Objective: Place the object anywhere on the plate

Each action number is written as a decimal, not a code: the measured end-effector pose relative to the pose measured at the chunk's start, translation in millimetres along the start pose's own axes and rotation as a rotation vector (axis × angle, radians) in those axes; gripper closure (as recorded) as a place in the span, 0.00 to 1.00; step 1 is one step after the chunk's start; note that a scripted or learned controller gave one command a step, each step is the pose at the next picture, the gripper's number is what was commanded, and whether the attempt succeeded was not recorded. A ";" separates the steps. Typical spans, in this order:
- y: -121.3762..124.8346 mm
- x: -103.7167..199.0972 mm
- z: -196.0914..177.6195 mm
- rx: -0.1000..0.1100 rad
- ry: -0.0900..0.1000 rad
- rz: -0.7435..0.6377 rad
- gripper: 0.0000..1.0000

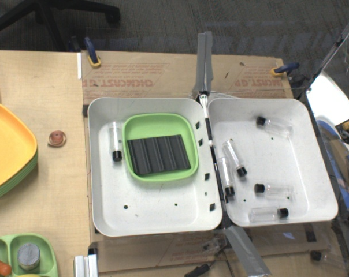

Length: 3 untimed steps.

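Nearest me, five clear plastic tubes with black caps (pixel 234 157) lie scattered in the right white bin (pixel 301 111); a sixth (pixel 115 141) lies beside the green square plate (pixel 159 146), perhaps touching its rim, left bin (pixel 105 201).

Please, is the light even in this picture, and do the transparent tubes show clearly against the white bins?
In the camera view the light is soft and even; the right bin shows a bright patch near its far right edge. The clear tubes almost melt into the white, so mainly their black caps stand out. The green plate and its dark ribbed block look sharp.
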State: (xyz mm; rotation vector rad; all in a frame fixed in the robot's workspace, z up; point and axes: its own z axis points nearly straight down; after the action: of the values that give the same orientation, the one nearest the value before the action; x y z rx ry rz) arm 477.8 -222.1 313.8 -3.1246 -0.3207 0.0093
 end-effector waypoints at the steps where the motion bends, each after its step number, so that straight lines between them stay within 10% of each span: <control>1: 0.0 -0.3 48.8 0.001 0.000 0.005 0.00; 3: 0.1 -0.2 38.5 0.001 0.000 0.005 0.00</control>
State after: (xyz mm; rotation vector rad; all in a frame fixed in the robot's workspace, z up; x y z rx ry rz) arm 477.4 -222.1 275.3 -3.1246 -0.3133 0.0090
